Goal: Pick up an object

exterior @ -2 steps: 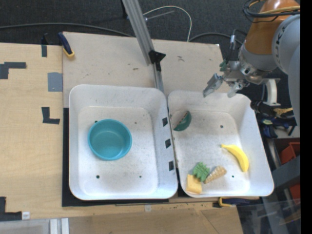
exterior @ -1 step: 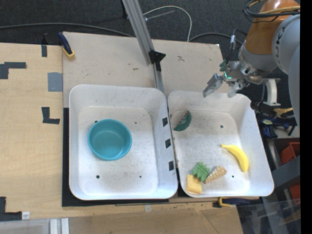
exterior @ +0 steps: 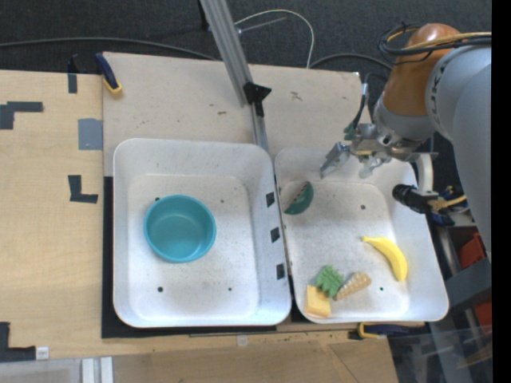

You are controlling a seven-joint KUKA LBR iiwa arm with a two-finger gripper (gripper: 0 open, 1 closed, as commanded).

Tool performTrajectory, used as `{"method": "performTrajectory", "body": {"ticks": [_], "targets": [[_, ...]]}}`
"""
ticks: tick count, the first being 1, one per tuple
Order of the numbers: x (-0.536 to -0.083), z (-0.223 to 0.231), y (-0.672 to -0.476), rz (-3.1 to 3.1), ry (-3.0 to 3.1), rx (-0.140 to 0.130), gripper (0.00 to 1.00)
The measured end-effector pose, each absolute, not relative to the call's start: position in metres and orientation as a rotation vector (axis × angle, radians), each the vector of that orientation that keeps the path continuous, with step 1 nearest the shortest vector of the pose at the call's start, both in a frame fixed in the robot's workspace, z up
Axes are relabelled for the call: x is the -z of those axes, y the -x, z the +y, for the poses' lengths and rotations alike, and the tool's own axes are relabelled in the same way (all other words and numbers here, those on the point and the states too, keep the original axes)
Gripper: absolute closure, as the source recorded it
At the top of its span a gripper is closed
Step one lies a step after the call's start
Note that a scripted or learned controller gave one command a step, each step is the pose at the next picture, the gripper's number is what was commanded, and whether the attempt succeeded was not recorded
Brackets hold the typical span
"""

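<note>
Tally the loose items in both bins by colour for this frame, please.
Teal: 1, the bowl
Green: 2, the dark green piece and the leafy toy
Yellow: 2, the banana and the wedge
Tan: 1, the cone
Total: 6

A pale wooden bench (exterior: 48,214) is spreading across the left, dark carpeted floor (exterior: 120,10) is lying beyond its far edge, with cables (exterior: 271,18) trailing over it.

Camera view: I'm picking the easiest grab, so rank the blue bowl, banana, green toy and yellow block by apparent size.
1. Blue bowl, clearly largest.
2. Banana.
3. Green toy and yellow block: too alike to rank.
</note>
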State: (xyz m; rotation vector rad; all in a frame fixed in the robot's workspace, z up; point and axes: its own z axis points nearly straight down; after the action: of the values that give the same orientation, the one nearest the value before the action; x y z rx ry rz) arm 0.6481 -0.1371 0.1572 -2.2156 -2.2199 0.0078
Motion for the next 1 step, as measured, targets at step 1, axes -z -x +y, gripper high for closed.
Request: {"method": "performTrajectory", "body": {"ticks": [1], "targets": [[-0.1108, -0.1370, -0.6404, -2.221, 2.217, -0.007, 0.00]]}}
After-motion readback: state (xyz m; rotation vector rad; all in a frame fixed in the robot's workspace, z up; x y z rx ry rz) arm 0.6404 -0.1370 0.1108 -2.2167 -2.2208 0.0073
